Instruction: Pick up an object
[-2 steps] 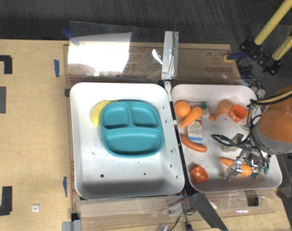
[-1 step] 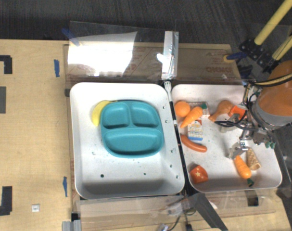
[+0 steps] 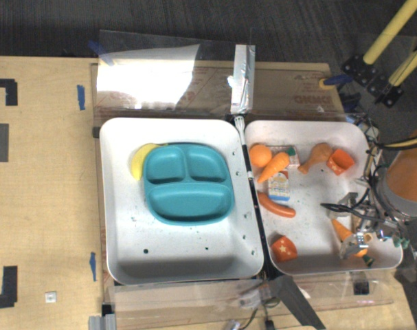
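Observation:
My gripper [image 3: 350, 214] hangs low over the right side of the right bin [image 3: 311, 263], with the arm's orange band [image 3: 406, 183] just outside the bin's right wall. Directly beneath and beside it lie small orange pieces [image 3: 341, 229], partly hidden by the gripper and its cables. Spread across the same bin are an orange ball [image 3: 260, 155], a carrot [image 3: 275, 166], a small carton [image 3: 279, 186], a red sausage [image 3: 277, 205], a tomato [image 3: 284, 248], a brown drumstick [image 3: 315, 156] and an orange cup [image 3: 341, 161].
The left bin [image 3: 126, 246] holds a teal divided plate [image 3: 188, 182] with a yellow item [image 3: 139, 158] poking out from under its left edge. A clear sheet and a taped strip [image 3: 242, 78] stand behind the bins. Yellow bars [image 3: 393, 26] cross the top right.

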`<move>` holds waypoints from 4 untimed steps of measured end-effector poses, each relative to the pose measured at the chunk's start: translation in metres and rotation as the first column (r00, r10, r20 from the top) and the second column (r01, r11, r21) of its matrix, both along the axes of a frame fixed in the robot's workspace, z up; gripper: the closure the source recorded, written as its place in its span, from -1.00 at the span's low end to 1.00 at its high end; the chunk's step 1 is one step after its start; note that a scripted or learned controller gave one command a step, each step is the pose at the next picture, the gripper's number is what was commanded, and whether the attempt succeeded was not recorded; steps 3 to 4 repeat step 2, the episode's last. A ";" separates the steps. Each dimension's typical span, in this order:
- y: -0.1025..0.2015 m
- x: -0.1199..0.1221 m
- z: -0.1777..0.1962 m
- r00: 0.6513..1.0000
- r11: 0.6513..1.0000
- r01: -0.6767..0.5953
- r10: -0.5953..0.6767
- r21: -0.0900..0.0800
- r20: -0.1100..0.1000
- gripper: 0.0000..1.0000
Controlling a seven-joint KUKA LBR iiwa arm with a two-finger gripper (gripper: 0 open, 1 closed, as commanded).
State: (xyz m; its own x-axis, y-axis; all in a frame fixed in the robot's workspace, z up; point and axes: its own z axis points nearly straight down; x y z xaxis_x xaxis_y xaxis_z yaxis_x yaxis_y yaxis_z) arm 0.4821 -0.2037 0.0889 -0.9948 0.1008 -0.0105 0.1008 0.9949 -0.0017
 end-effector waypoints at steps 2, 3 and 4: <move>0.106 0.084 0.114 0.999 0.999 -0.034 0.033 0.004 0.007 1.00; 0.106 0.084 0.114 0.999 0.999 -0.034 0.033 0.004 0.007 1.00; 0.106 0.084 0.114 0.999 0.999 -0.034 0.033 0.004 0.007 1.00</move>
